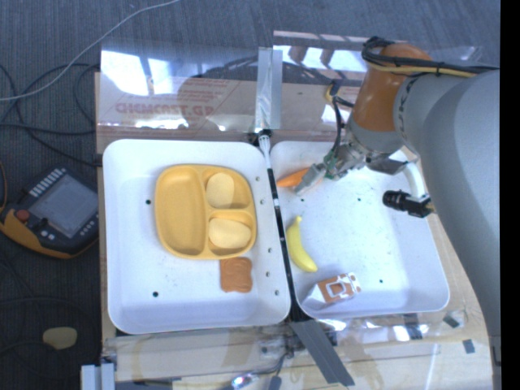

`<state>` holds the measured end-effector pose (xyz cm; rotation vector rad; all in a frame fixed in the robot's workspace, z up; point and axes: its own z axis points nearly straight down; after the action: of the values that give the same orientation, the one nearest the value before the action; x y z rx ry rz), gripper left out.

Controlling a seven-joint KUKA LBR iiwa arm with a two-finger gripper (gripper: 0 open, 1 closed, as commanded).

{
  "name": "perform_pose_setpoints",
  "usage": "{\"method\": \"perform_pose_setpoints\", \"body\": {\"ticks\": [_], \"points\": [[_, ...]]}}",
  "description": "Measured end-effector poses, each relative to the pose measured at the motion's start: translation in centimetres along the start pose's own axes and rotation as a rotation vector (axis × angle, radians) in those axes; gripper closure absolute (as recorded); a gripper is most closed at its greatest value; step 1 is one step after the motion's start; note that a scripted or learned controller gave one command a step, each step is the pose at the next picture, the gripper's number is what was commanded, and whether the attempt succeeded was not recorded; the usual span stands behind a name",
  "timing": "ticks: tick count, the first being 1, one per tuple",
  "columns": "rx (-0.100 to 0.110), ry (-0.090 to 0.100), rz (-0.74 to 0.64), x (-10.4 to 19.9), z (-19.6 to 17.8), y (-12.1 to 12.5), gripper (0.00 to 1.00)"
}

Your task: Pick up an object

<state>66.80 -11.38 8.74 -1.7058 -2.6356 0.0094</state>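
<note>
The yellow tray [185, 214] with 3 compartments sits in the left bin [122, 291] and serves as the landmark. Each of its 2 small compartments on the right holds a pale round piece of food [220, 189], [230, 232], while its long left compartment is bare. A brown biscuit [236, 275] lies just below the tray's lower right corner, on the bin floor.

To the right of the tray, past the wall between the bins, is the right bin [406, 295]. A carrot [291, 177] lies near that wall, level with the tray's upper edge. The gripper [313, 177] sits at the carrot's right end, touching or nearly so; whether its fingers are spread or closed cannot be told, nor whether it has the carrot.

A banana [301, 246] lies right of the tray's lower half, just past the wall. Further right and lower than the tray lies a small orange and white packet [339, 288]. The arm [390, 96] comes in from well right of the tray.

Left of the tray, outside the bins, a handheld controller [50, 215] rests on the floor.
</note>
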Motion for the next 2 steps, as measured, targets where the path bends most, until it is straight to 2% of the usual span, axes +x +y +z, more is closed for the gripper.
{"method": "perform_pose_setpoints", "body": {"ticks": [1,2], "points": [[-0.005,-0.005,-0.05,-2.9,-6.3,-1.3,0.0],[0.016,0.011,-0.39,-1.1,0.0,-0.9,0.0]]}}
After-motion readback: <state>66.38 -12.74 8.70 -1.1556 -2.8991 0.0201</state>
